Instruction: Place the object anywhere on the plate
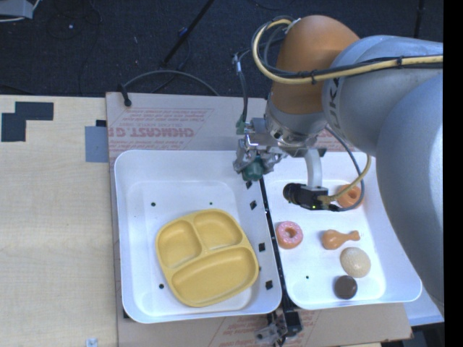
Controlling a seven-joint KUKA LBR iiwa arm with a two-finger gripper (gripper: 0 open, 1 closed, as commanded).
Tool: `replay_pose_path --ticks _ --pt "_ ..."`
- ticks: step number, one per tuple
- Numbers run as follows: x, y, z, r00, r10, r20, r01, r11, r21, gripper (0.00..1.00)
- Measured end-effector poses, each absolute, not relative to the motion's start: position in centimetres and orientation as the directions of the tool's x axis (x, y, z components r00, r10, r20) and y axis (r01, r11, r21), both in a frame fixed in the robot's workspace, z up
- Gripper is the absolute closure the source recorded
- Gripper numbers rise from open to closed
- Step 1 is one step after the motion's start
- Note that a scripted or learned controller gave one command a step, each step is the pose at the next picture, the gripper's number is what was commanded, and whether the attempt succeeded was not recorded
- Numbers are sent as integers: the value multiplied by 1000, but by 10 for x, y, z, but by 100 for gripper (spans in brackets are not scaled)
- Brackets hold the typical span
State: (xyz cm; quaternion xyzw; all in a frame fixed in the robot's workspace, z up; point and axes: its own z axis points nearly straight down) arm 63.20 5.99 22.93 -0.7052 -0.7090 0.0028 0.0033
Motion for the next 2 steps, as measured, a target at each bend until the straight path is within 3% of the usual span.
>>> replay_pose_path --ticks 2 --pt "641 152 226 -5 1000 0 1000 5 -5 100"
